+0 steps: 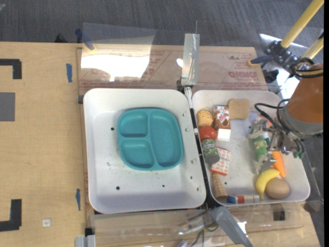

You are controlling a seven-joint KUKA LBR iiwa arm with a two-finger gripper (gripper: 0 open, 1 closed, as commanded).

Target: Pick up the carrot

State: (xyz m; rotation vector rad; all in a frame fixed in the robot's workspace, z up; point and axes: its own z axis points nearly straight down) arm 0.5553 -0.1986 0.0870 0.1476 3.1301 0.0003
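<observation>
Camera view: the gripper (275,149) is low over the right side of the right bin (241,195), at the frame's right edge; whether its pincer is apart or together cannot be told. The carrot (279,162), small and orange, lies just below it, touching or nearly so. A banana (267,180) and a potato (278,189) sit below the carrot. In the left bin (97,153), frame centre, a teal divided plate (150,138).
</observation>
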